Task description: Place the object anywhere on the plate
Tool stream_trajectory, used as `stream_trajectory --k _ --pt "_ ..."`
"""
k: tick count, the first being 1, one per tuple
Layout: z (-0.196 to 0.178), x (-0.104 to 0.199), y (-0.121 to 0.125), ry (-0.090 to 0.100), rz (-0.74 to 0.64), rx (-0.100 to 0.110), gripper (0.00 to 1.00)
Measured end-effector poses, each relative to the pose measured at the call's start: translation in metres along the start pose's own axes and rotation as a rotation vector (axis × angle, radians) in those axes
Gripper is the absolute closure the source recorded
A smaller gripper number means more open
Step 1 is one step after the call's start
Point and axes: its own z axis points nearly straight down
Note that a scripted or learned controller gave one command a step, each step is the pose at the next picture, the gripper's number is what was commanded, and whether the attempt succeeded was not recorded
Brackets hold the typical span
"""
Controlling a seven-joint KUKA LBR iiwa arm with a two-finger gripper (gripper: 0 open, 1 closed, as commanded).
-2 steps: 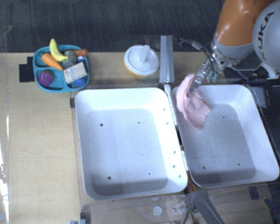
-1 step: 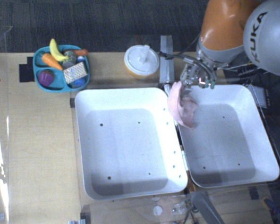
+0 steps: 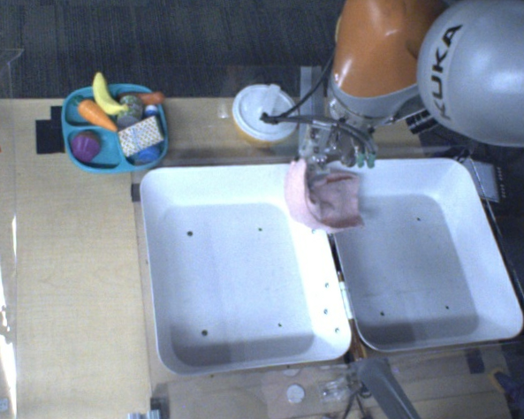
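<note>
Hand [image 3: 330, 160] grasping pink cloth [image 3: 325, 200] — hanging above the bins' shared rims [image 3: 337, 270].

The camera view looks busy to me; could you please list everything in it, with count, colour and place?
Bins: two, white, side by side on the bench.
Cloth: one, pink, hanging under the gripper above the seam between the bins.
Tray: one, blue, compartmented, beyond the left bin.
Toy food: banana yellow, carrot orange, a purple piece, all in the tray.
Container: one, yellow with a white lid, beyond the bins.
Arm: one, grey with an orange band, reaching in from the right.
Gripper: one, clutching the cloth.
</note>
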Motion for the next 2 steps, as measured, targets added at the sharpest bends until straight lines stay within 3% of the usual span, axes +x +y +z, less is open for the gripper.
stream_trajectory --k 1,2 --pt "0.0021 0.0128 0.0507 0.004 -0.004 0.000 1.00" --pt "0.0020 0.0127 0.0505 0.003 -0.004 0.000 0.00"
